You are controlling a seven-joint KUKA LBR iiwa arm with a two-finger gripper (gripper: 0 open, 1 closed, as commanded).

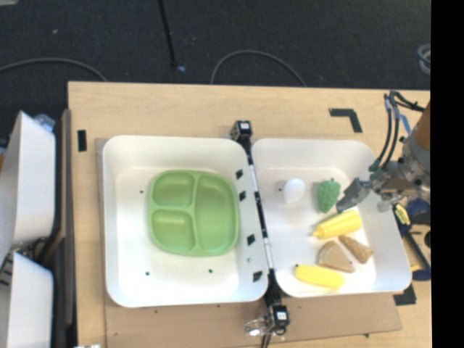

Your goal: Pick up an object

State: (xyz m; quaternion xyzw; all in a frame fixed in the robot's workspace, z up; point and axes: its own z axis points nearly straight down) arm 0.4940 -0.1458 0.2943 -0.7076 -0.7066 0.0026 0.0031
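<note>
The grey end effector (pixel 357 191) hangs just right of the bumpy green plastic broccoli (pixel 328 194), can't tell its state. A small white ball (pixel 293 190) lies left of that broccoli, a yellow plastic corn cob (pixel 338 225) right below it.

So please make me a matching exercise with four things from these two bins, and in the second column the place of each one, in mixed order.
Column one:
1. green divided plate
2. white ball
3. green broccoli piece
4. tool

Column two:
a. right bin, near the divider between the bins, far half
b. middle of the left bin
c. over the right bin, just right of the broccoli piece
d. right bin, between the white ball and the tool

Right pairs: 1-b, 2-a, 3-d, 4-c
</note>
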